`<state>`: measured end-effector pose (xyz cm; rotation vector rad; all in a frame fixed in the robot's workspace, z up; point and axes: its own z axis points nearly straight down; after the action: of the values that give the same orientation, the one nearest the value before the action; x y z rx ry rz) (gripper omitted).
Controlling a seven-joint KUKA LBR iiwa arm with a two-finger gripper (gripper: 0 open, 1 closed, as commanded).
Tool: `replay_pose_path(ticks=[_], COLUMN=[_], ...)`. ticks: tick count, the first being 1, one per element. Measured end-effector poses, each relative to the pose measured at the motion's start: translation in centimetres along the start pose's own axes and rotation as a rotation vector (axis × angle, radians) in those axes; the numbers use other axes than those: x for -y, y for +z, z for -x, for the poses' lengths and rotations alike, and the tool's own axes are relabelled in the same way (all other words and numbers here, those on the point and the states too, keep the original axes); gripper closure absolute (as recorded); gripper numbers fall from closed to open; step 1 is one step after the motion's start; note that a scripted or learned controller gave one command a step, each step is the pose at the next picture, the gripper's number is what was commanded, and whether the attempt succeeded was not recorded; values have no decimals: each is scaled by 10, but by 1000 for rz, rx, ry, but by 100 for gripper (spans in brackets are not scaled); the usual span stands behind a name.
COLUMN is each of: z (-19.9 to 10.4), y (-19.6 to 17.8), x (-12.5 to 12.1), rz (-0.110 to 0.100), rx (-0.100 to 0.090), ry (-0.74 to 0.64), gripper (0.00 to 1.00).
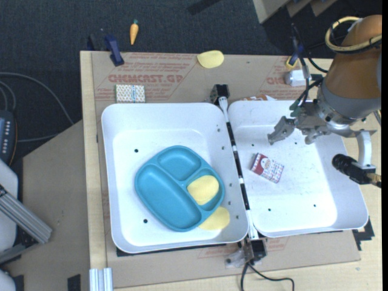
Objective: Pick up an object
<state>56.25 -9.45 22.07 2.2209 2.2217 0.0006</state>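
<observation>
Readable text: the cardboard sheet (182, 71) under both bins has red print along its far edge, looks like "CHEMCAST GP", repeated and partly cut off on the right. The small packet (267, 167) in the right bin (303, 223) is red and white with printing too small to read. A patterned tile-like packet (130, 93) lies on the cardboard just behind the left bin (121, 162); no legible writing.

End effector (298, 130): over the far part of the right bin, two grey fingers spread apart, one at (280, 130) and the other toward the wrist side. Released, nothing between them. Probably clear of the bin floor, but the slant makes height hard to judge. The packet lies flat on the bin floor, nearer the camera and slightly left of the end effector, apart from it, near the divider between the bins.

Left bin: blue compartment plate (173, 187) tilted diagonally, a yellow lump (204, 188) in its smaller right compartment, and a second yellow piece (216, 219) partly tucked under the plate's near-right edge.

On the bench outside the bins: yellow oval (210, 59) on the cardboard's far edge, blue clip (113, 50) at its far-left corner, a small carrot-shaped toy (134, 33) on the dark floor beyond.
</observation>
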Motion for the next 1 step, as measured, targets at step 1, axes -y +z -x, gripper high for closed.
replay_pose_path(ticks=[1], z=[2], y=[127], x=[1], rz=[-3], rx=[-1], ry=[1], gripper=[0])
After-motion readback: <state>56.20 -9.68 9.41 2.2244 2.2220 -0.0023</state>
